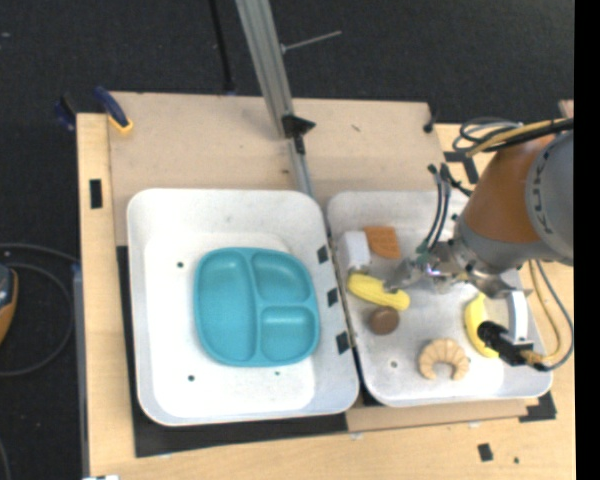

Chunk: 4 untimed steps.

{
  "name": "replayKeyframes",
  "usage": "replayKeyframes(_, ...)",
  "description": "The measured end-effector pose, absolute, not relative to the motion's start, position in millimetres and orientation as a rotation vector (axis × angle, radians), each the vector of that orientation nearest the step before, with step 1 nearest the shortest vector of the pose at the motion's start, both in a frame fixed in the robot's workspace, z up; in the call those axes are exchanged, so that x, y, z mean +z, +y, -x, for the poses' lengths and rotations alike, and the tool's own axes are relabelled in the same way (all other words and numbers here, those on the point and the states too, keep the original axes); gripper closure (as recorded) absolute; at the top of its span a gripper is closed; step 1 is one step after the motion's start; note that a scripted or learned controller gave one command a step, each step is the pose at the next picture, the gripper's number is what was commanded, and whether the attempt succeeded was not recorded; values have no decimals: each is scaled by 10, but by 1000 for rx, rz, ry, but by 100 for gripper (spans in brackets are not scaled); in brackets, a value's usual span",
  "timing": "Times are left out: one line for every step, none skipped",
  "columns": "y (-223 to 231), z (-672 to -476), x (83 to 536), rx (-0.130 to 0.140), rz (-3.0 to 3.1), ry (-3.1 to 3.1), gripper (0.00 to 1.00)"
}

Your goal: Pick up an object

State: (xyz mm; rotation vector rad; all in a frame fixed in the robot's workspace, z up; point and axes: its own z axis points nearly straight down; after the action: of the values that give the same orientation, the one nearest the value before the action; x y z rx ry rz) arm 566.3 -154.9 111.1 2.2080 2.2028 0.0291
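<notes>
As you look down on the tabletop (pixel 220 148), you have two white bins side by side.

Left bin (pixel 160 228): one teal divided plate (pixel 255 305), lying flat near the middle.

Right bin (pixel 405 383): a yellow banana (pixel 377 292) by the left wall, its long axis running from upper left to lower right; a brown round piece (pixel 383 320) just below it; an orange block (pixel 382 241) and a small white block (pixel 355 249) above it; a croissant (pixel 445 359) near the front edge; a second yellow piece (pixel 477 323) at the right, partly behind the arm.

Arm (pixel 510 208): enters from the right, orange band above the wrist, bent down over the right bin.

Tool (pixel 420 271): sits low over the bin floor, just right of the banana's lower end. Whether it is wide or narrow you cannot tell; the tips blur into the wrist hardware, and nothing is seen held.

Judgement: the banana is the nearest candidate, lying to the tool's left, close beside it. A grasp would likely need to close across its short width, not along its length.
</notes>
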Motion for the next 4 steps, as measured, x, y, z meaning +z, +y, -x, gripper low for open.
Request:
replayKeyframes(-1559,-5690,1251,38,-2205,2194,100)
replayKeyframes(-1560,-5676,1894,6,-2212,2220,100)
replayKeyframes(-1600,-5727,2540,7,-2212,2219,100)
replayKeyframes(-1610,-5735,2659,2,-2214,2225,100)
